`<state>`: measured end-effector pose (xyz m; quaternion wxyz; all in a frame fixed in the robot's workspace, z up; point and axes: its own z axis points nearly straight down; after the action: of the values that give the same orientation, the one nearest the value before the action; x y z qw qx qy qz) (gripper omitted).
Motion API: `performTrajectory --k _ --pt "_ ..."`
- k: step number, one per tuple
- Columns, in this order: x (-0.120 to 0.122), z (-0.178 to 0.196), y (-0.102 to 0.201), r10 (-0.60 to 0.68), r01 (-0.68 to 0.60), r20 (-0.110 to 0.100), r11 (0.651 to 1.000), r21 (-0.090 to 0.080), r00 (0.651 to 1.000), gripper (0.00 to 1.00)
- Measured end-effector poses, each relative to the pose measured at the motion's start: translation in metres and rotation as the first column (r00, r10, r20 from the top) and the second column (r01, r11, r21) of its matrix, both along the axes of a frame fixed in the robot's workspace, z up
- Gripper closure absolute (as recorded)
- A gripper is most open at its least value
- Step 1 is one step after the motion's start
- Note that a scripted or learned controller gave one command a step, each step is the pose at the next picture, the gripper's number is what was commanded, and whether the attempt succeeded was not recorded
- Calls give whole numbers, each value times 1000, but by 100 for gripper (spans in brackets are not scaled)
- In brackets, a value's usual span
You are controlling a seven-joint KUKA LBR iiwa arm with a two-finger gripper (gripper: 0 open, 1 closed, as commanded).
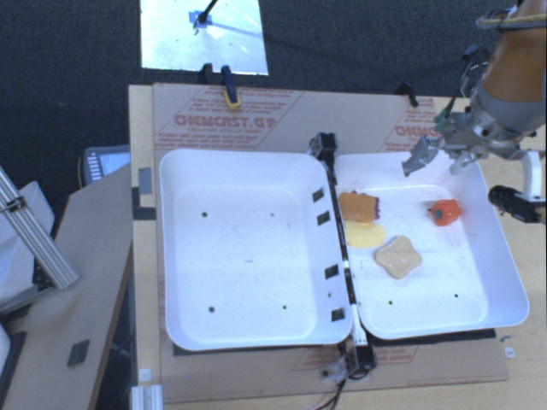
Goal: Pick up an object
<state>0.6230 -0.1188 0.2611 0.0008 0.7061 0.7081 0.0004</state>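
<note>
- Claw [438,155] hangs over the far edge of the right bin [504,301], its two grey fingers spread wide apart with nothing between them; one fingertip sits toward the bin's middle, the other nearer the right rim
- Arm [517,67] enters from the upper right, its orange band showing above the grey wrist
- Red object [444,213] with a greenish top lies in the right bin, below the claw and apart from it, near the bin's right side
- Orange-and-purple piece [359,206] lies at the right bin's left side, close to the divide between the bins; a flat yellow piece [366,235] lies just in front of it, touching or nearly so
- Tan, roughly square piece [398,256] rests just beside the yellow piece, toward the near right of it
- Left bin [184,254] stands beside the right one, their inner rims meeting; black clips [325,219] run along the join
- Both bins rest on a brown board with red lettering [224,120] laid on the desk [94,272]
- Yellow-and-blue clamp [230,88] grips the board's far edge; a shiny square plate [203,22] lies beyond it on the dark floor
</note>
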Motion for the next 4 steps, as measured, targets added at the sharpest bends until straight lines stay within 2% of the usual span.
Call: performTrajectory --k 1,2,3,4 --pt "1 11 0 3 -3 4 1000 0 1000 100" --pt "-52 54 116 13 -13 3 1000 6 1000 100" --pt "-92 92 214 13 -13 4 1000 5 1000 100" --pt "-134 139 191 1 -1 5 1000 3 1000 100"
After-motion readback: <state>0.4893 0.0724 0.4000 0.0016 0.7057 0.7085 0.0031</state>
